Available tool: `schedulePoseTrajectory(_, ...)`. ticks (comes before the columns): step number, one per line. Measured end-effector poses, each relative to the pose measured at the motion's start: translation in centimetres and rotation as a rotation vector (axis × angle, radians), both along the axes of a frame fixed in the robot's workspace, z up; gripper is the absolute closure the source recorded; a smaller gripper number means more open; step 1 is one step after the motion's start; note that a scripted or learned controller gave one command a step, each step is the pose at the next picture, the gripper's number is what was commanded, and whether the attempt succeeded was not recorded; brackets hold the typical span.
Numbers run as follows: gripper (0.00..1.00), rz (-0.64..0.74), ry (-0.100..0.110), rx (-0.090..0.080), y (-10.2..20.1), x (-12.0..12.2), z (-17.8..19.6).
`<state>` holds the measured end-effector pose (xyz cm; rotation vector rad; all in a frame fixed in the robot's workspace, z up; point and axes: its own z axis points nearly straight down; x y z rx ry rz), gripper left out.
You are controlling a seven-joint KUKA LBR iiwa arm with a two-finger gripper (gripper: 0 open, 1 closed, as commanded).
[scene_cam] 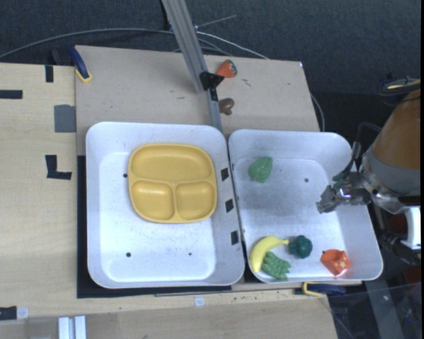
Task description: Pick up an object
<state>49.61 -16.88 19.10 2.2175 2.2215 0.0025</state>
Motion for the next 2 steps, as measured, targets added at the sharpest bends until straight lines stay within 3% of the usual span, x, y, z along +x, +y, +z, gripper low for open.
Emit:
schedulePoseTrajectory(1,1.00,0.000,-0.001,-0.001,-1.0,0.4,5.2)
schedulePoseTrajectory(2,1.00,0.006,0.004,0.003,4.6,2.2,5.3)
